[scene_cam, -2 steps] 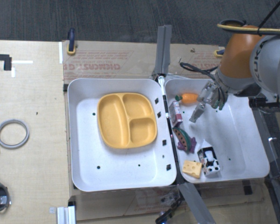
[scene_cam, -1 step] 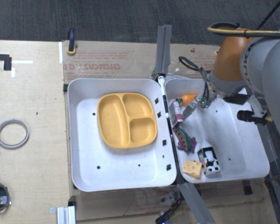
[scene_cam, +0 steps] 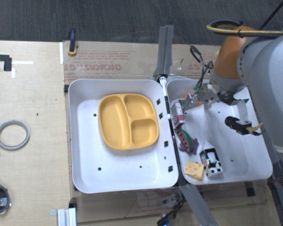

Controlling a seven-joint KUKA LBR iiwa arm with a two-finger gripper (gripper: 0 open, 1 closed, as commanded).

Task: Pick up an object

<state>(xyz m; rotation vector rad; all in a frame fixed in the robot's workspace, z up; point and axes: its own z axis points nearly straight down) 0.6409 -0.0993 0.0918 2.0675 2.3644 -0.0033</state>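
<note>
In the right bin's [scene_cam: 240, 154] far-left corner, the gripper [scene_cam: 193, 99] hangs beside a pink packet [scene_cam: 178, 112], apparently approaching, its opening unreadable; next, descend and close.

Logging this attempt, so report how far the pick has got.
Done: nothing looks lifted; the yellow wedge, purple toy and pink item lie in the right bin. In hand: the gripper is near the pink item. Left: grasp and lift.
</note>
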